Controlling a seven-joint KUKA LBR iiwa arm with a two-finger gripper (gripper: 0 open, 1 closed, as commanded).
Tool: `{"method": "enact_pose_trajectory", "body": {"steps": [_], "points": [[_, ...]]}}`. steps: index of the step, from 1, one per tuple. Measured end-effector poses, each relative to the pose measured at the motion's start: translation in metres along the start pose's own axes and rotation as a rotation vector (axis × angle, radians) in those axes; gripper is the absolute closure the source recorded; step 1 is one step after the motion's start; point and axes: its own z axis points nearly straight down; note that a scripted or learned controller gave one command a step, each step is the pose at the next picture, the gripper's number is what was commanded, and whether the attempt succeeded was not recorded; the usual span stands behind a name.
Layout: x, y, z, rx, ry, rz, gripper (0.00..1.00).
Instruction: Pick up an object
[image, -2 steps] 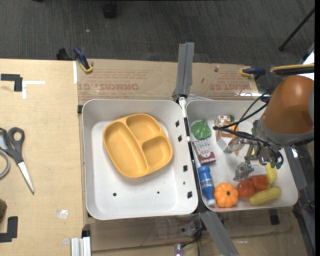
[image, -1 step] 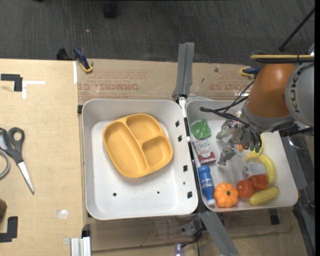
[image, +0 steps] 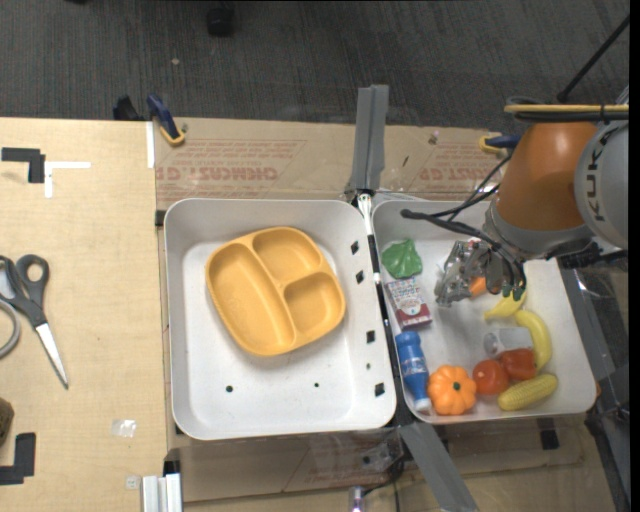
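Metal two-finger gripper (image: 462, 283) low in right white bin (image: 570, 300), beside curved yellow banana (image: 530, 330); finger state unclear.

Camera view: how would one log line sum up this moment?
pincer over right bin | beside banana | plate in left bin | nothing seen held

The arm (image: 560, 190) comes in from the right side of the camera view and bends down over the right bin (image: 580, 400), which serves here as the landmark. Its broad orange band sits over the bin's far right corner, with the grey link beyond it toward the right edge. Below the band the wrist narrows and points down and to the left, into the bin's upper middle. The gripper (image: 462, 283) hangs there, low inside the bin, its metal fingers pointing downward toward the bin floor.
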Motion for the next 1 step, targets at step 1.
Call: {"method": "enact_pose_trajectory", "body": {"steps": [1], "points": [[0.0001,0.0003,0.0000,0.000,0.000,0.000,0.00]]}}
